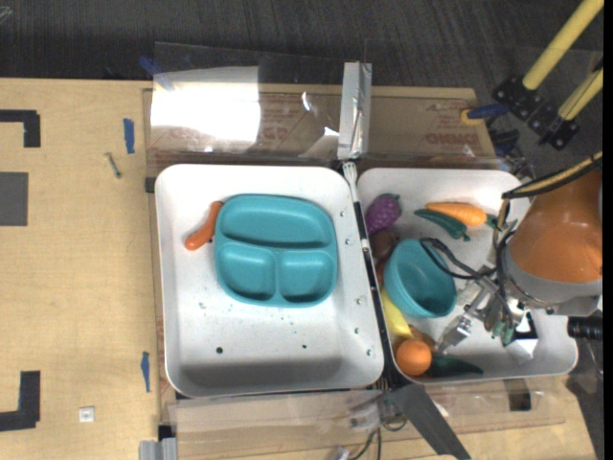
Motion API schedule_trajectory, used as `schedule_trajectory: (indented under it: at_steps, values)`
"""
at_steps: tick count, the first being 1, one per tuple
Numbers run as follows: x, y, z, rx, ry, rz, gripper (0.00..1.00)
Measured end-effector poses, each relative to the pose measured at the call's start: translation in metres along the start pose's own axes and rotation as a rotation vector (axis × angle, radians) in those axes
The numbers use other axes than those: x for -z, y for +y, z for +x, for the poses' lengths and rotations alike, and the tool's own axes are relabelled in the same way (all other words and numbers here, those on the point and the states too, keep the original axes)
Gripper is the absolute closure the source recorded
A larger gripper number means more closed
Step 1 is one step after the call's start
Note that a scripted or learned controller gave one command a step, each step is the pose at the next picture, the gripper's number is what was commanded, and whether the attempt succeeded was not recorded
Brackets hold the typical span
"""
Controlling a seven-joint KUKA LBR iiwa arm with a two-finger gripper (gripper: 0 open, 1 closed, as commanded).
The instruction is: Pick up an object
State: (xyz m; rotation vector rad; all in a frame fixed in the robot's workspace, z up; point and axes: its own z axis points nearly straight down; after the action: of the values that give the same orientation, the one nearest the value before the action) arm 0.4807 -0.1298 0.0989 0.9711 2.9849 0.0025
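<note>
Left, teal tray (pixel 276 248); right, teal bowl (pixel 419 283)

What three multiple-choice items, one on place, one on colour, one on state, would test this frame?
1. Where does the tray lie?
A. left bin
B. right bin
C. on the bench outside the bins

2. What colour is the bowl?
A. red
B. teal
C. black

3. How does the bowl stand?
A. upside down
B. stacked on the tray
C. opening up

Key: 1 A, the tray rests inside the left bin, beside a small orange piece. 2 B, the bowl matches the tray's teal. 3 C, its hollow inside faces the camera, in the right bin near the claw.
</note>
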Motion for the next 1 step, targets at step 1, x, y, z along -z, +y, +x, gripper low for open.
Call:
schedule_trajectory:
  at_steps: [1]
  values:
    - [-0.0108,0.1023,-0.0877,0.06,-0.007,-0.002,0.0]
